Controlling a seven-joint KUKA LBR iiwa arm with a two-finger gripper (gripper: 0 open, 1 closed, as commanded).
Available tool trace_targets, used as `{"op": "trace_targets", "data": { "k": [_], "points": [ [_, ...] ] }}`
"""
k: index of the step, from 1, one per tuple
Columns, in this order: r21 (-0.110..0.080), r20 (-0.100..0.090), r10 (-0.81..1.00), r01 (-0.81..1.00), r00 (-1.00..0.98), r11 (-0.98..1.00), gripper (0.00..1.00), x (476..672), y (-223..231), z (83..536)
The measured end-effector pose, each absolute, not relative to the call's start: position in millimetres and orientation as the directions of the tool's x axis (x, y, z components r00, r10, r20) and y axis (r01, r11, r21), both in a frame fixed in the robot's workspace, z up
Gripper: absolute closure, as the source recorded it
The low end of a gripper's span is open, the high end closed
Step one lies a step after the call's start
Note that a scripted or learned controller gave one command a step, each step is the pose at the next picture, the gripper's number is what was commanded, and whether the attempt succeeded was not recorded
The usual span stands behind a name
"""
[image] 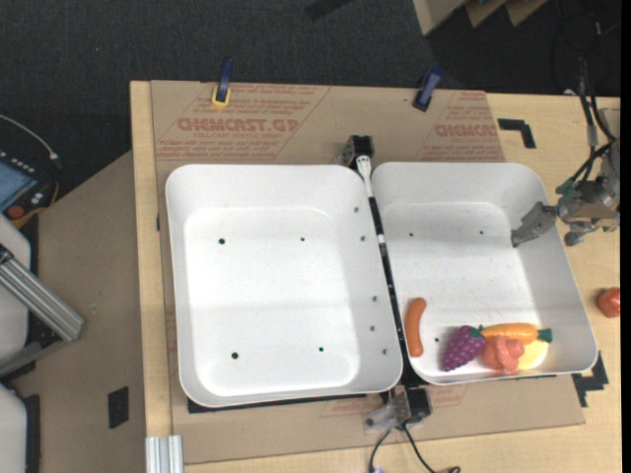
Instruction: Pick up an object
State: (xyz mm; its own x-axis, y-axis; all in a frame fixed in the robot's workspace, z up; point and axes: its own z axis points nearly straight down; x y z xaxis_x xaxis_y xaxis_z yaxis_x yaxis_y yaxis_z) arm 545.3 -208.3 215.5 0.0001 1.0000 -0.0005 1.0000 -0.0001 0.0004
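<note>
Toys are what I have to choose from, and all of them lie in the right bin [552, 294], bunched along its near edge toward the near right corner. I count a sausage [415, 325] lying alone, just off the bin's left wall, its long axis running from the far edge toward the near edge. Beside it, further right, sits a bunch of purple grapes [461, 348]. Touching the grapes is a heap: a carrot [513, 332] with its long axis running left to right, parallel to the near edge, resting on top of something pink and something yellow I cannot identify.

My pincer [532, 223] hangs over the far right part of the same bin, close to the right wall. It has nothing in its grasp. I can see a grey finger slanting down toward the bin floor, but I cannot tell from this angle how wide the pincer stands.

So the relation that matters: every toy lies toward the near edge from the pincer, well apart from it. The heap with the carrot is almost straight toward the near edge, the sausage further toward the left wall. I judge the sausage the cleaner target, since it lies free of the others.
</note>
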Motion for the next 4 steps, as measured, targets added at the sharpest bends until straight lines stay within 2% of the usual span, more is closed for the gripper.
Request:
{"op": "trace_targets", "data": {
  "k": [1,2,3,4],
  "points": [
    [-0.003,0.004,1.000,1.000,-0.005,0.005,0.00,558.5,-156,203],
    [-0.012,0.006,1.000,1.000,-0.003,0.003,0.00,527.3,-106,94],
    [0.017,-0.001,1.000,1.000,-0.008,0.008,0.00,619.0,-69,192],
    [-0.003,0.001,1.000,1.000,-0.001,0.001,0.00,604.1,-62,185]
  ]
}}
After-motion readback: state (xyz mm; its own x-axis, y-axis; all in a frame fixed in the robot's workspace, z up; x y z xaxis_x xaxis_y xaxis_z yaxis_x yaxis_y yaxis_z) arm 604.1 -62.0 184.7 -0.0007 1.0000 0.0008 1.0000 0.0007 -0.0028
